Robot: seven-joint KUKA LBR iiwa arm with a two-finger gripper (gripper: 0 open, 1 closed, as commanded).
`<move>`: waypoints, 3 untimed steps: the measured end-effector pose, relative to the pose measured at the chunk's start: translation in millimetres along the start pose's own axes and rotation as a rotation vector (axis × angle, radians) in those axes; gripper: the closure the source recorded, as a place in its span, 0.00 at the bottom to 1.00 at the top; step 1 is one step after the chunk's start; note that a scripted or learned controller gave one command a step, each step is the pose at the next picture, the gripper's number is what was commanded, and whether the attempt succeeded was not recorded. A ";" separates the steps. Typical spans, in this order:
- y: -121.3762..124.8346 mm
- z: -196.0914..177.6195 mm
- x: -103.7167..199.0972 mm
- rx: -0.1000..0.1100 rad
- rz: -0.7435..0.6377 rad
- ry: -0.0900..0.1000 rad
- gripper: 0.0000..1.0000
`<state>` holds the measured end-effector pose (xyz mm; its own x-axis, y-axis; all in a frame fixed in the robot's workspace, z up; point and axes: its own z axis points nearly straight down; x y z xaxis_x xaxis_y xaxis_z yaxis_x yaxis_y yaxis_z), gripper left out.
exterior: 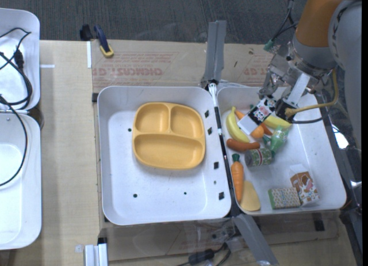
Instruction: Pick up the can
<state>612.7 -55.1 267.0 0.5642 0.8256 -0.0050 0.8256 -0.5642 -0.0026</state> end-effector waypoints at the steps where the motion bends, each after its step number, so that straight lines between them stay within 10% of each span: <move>1: 58.6 77.2 -5.3 0.000 0.091 0.000 1.00; 2: 24.9 169.6 -43.8 -0.011 0.270 0.010 1.00; 3: 21.9 174.9 -45.1 -0.002 0.270 0.004 0.00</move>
<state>604.4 -105.1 92.3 0.7641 0.6452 -0.0014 0.6452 -0.7641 0.0003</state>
